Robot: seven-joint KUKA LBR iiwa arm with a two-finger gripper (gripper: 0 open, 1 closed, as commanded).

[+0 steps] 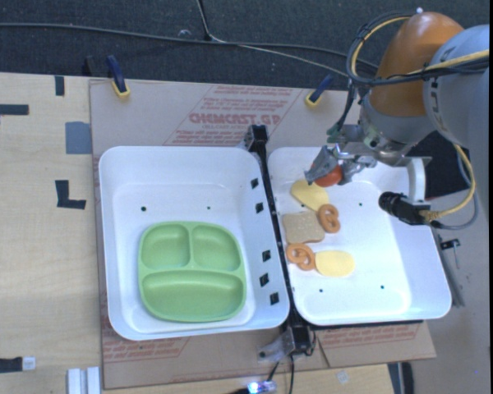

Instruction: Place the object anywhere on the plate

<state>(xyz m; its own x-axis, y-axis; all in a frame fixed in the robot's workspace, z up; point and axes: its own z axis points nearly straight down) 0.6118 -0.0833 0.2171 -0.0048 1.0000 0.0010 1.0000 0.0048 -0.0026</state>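
Gripper (332,171) first: I see it low over the far end of the right bin (411,302), with a small red object (334,176) sitting right at its tip. The red thing looks pinched between the fingers, so I read the gripper as clenched on it, though much of it is hidden by the metal. It hangs just above the far edge of a pale yellow slice (309,194) that lies on the bin floor.

Nearer to me in the same bin I make out a small pretzel (329,217) just beside that slice, a tan square like a piece of toast (302,226) touching or almost touching both, a second pretzel (301,257) at the toast's near edge, and another yellow slice (335,263) just beside that pretzel.

The green plate (191,271), with three compartments, lies in the left bin (119,171), toward its near side, well apart from the gripper across the divider between the bins. Both bins rest on a cardboard sheet (230,113) clamped to the counter (33,245). The grey arm (460,80) with its orange band comes in from the right, cables looping around it.
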